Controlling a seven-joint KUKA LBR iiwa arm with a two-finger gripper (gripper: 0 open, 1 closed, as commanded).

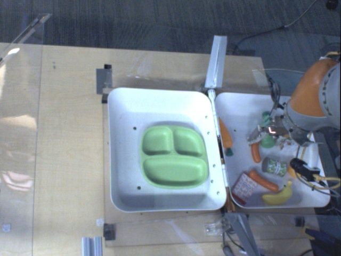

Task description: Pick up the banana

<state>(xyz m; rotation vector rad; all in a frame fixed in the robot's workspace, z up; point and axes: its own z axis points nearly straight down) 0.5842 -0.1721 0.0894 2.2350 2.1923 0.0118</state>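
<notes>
Banana (279,196) lying flat at near edge of right bin (234,108), untouched, curved side toward rim. Just beside it: orange carrot-like piece (264,181), small red-and-white packet (244,186), green-labelled can (275,167). Another orange piece (226,134) against bin's left wall. Pincer (265,133) hovering over bin's middle, well apart from banana, nothing visibly gripped; released or clenched, cannot tell. Left bin (122,105) holding green divided tray (174,155). Both bins on tabletop (58,159).
</notes>
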